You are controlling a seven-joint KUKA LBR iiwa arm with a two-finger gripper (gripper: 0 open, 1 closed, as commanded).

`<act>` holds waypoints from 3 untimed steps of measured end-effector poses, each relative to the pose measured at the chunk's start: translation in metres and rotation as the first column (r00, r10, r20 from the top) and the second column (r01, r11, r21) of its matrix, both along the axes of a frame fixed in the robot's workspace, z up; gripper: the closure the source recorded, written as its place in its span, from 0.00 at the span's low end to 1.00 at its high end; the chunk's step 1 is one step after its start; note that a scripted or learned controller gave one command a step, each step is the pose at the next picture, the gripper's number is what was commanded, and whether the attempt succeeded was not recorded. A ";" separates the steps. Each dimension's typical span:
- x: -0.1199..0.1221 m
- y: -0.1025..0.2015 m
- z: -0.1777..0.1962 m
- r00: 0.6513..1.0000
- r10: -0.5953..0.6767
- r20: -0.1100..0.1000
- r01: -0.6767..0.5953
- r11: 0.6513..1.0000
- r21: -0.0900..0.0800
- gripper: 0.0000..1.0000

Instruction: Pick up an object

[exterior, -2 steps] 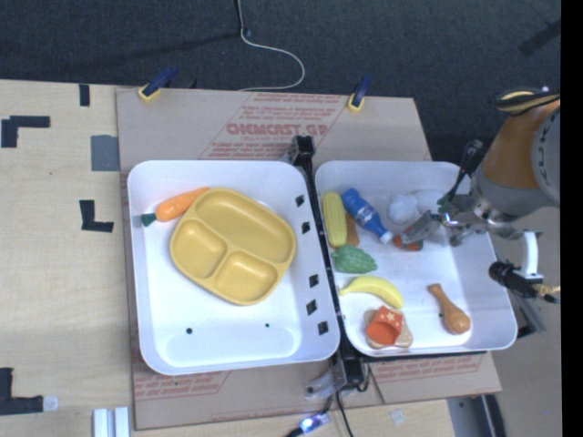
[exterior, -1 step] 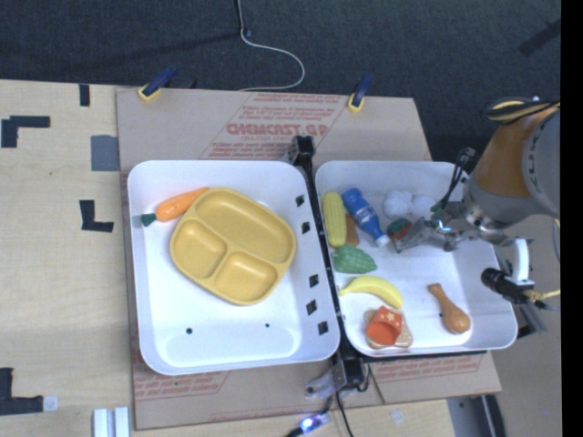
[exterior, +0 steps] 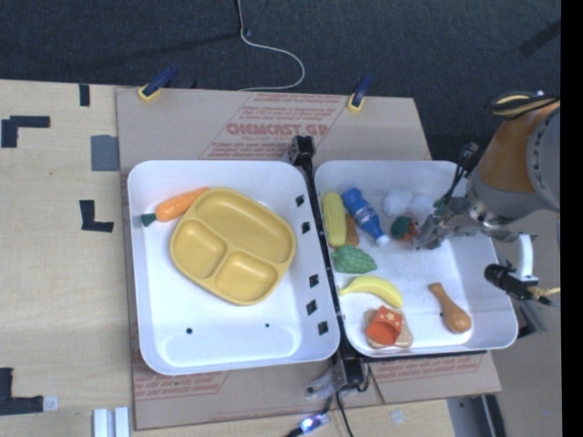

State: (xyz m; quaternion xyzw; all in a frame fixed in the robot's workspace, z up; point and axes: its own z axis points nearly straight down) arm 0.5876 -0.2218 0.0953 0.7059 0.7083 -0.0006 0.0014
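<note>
From the camera above the bench, I see my gripper [exterior: 428, 233] low in the right bin [exterior: 496, 335], near its far right part, reached in from the right under the orange band of my arm [exterior: 510, 167]. Whether I have anything in my grasp, I cannot tell; the tip is dark and blurred against the bin floor. Just beside it, toward the far wall, sits a small red and green thing [exterior: 402, 228], touching or nearly touching my tip, with a pale white object [exterior: 398, 200] behind it.

The other candidates lie apart from me: a blue bottle [exterior: 362, 213] and a corn cob [exterior: 334, 218] near the divider, a green leaf-like piece [exterior: 353, 261], a banana [exterior: 373, 288], a red fruit piece [exterior: 386, 327] and a brown drumstick [exterior: 449, 308] toward the near rim. The left bin [exterior: 228, 344] holds a yellow divided tray [exterior: 234, 246] and a carrot [exterior: 178, 205].

I judge the pick as barely begun: I am down at an object, but nothing is lifted clear. Closing, gripping and raising remain.
</note>
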 end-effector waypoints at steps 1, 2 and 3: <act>-0.005 0.000 0.062 1.000 -0.002 0.002 0.002 1.000 0.002 1.00; -0.003 0.003 0.104 1.000 -0.001 0.002 0.001 1.000 0.002 1.00; -0.002 0.004 0.131 1.000 -0.001 0.001 0.001 1.000 0.003 1.00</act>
